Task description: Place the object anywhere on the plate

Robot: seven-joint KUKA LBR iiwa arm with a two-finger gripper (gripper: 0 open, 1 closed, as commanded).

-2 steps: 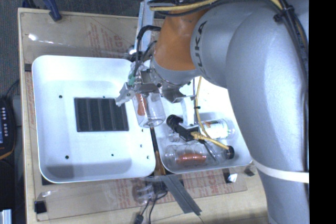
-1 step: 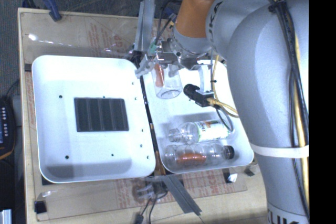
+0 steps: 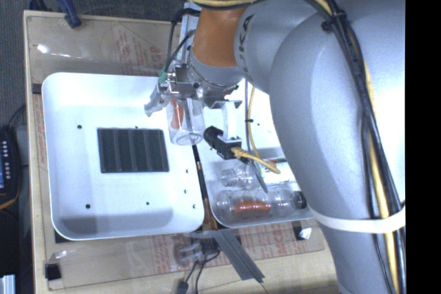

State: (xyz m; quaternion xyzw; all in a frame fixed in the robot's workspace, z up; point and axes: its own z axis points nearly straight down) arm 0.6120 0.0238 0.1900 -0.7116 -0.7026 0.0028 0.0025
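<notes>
Left of frame: the left bin (image 3: 69,148) carries a dark ribbed plate (image 3: 133,150) at its centre. Centre frame: the jaws (image 3: 185,122) pinch a clear cup-like object (image 3: 183,127) (copper-coloured piece inside), long axis upright, hanging over the bin's right rim. The plate lies just left of the jaws and lower in the frame.

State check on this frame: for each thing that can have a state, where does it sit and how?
Gripper: over the left bin's right edge, a clear cup-like object between its fingers.
Clear object: held, lifted above the bin.
Clear bottle: lying on its side in the right bin.
Left bin: holds a dark ribbed plate, lying flat.
</notes>
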